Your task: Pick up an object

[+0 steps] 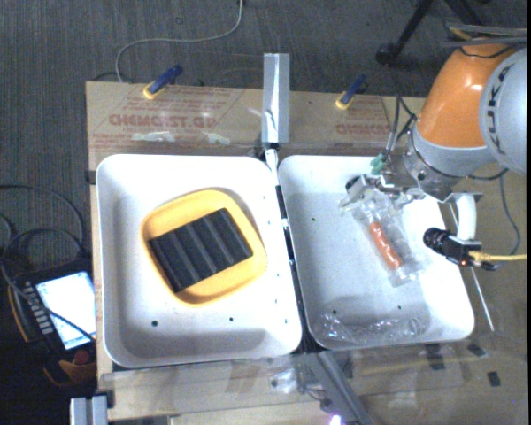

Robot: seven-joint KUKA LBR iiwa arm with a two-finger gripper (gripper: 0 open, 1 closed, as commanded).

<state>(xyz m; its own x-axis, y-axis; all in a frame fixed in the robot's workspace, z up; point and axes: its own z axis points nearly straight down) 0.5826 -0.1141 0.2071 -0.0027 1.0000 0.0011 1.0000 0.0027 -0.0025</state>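
A clear plastic packet with an orange piece inside (388, 242) lies slantwise in the right bin (319, 264). My gripper (376, 182) hangs over the packet's upper end, near the bin's back wall; I cannot see whether it touches the packet. A yellow rounded object topped by a black ribbed pad (203, 246) rests in the middle of the left bin (124, 317).
Crumpled clear film (372, 328) lies along the front of the right bin. A metal divider post (275, 96) stands behind the gap between the bins. Two blue-and-yellow clamps (162, 81) hold the cardboard at the back. The arm enters from the upper right.
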